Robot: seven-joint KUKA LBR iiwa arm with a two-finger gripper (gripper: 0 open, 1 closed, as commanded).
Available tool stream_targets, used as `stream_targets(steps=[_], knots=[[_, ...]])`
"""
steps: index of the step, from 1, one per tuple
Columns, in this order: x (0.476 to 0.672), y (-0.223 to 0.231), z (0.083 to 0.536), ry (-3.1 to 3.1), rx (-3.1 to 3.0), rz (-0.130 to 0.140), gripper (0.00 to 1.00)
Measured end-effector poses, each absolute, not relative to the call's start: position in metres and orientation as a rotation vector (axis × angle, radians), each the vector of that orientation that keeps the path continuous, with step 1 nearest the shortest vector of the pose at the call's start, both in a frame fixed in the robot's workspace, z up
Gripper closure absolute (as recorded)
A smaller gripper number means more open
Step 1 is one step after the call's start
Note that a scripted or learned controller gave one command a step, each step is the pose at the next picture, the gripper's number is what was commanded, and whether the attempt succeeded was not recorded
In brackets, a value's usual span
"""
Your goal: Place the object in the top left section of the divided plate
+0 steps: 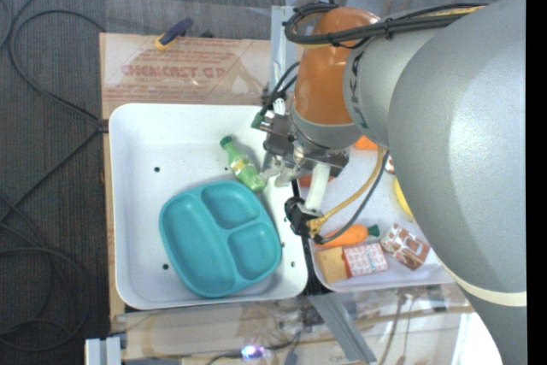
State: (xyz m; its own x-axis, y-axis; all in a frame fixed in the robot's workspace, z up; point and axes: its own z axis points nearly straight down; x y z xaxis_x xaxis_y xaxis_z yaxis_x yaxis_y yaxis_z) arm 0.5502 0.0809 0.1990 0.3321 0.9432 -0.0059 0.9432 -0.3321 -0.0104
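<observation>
Grey arm (461, 141) looms closest, orange band (329, 73) above wrist; gripper (286, 175) low over divide between bins, finger spread impossible to judge; green bottle (242, 164) lies tilted in left bin (137, 132), just beside gripper, touching teal divided plate (220, 238) rim; carrot (346, 235) and snack packets (385, 252) in right bin.
</observation>
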Motion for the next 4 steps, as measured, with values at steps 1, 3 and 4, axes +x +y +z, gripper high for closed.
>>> stream_targets(steps=[1,3,4], knots=[[0.5320,0.0798,0.2744,-1.660,-2.670,0.006,1.00],[0.5320,0.0800,0.2827,-1.662,-2.669,0.013,1.00],[0.5320,0.0797,0.2828,-1.662,-2.670,0.014,0.00]])
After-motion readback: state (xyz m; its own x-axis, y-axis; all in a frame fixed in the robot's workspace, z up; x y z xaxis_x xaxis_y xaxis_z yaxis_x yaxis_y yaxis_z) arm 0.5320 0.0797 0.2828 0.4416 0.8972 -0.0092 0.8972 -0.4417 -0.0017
